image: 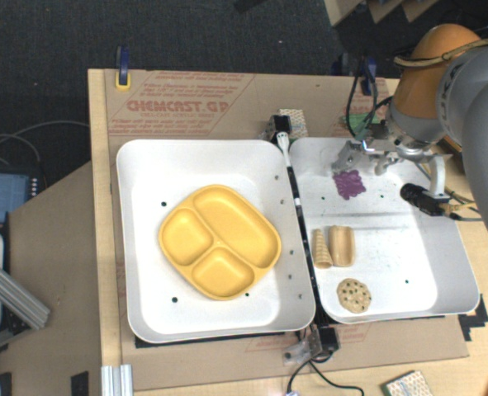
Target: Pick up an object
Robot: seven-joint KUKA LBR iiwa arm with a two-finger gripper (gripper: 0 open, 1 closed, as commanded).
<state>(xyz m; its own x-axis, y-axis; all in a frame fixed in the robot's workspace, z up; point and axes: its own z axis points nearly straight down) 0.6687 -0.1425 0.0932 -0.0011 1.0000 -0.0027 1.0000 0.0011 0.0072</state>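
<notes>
Purple grape cluster (349, 183) — small, knobbly — just under the claw (366, 157), its grip state unclear.

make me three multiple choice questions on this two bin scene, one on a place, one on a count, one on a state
1. Where does the yellow divided plate lie?
A. in the left bin
B. in the right bin
C. on the bench outside the bins

2. How many compartments does the plate have?
A. two
B. three
C. five

3. How does the gripper stand to the purple object?
A. far off, above the left bin
B. close above it, at the far end of the right bin
C. down beside the cookie

Answers: 1 A, the plate sits within the left bin walls. 2 B, three hollows show. 3 B, the gripper hangs just past the purple object in the right bin, away from the cookie.
</notes>
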